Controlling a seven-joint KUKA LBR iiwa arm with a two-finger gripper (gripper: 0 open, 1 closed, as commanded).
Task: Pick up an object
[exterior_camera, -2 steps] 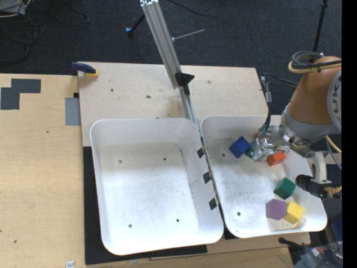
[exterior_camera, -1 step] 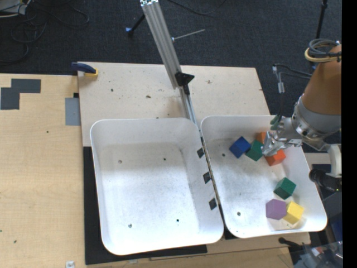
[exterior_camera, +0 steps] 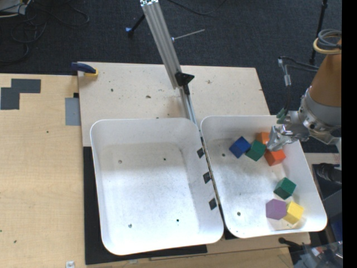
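I've got the two-finger metal gripper (exterior_camera: 275, 140) down in the right-hand shallow white bin (exterior_camera: 245, 230), right over a cluster of small cubes: orange cube (exterior_camera: 274, 157), dark green cube (exterior_camera: 256, 150) and blue cube (exterior_camera: 240, 147) just beside it. Looks like the reach-in step. Can't tell how the claw stands (too small and blurry), so next I'd confirm a grip before lifting.

A slanted aluminium extrusion post (exterior_camera: 165, 43) rises from the pale bench top (exterior_camera: 134, 91), topped by a small checkered marker (exterior_camera: 149, 0) and carrying a black bracket (exterior_camera: 183, 80) low down. A blue-and-yellow item, perhaps a clamp (exterior_camera: 85, 68), sits at the bench's far left corner. Grey patches (exterior_camera: 19, 91) mark the wooden surface (exterior_camera: 39, 177) to the left. Cables (exterior_camera: 33, 13) trail across the dark carpet (exterior_camera: 240, 27).
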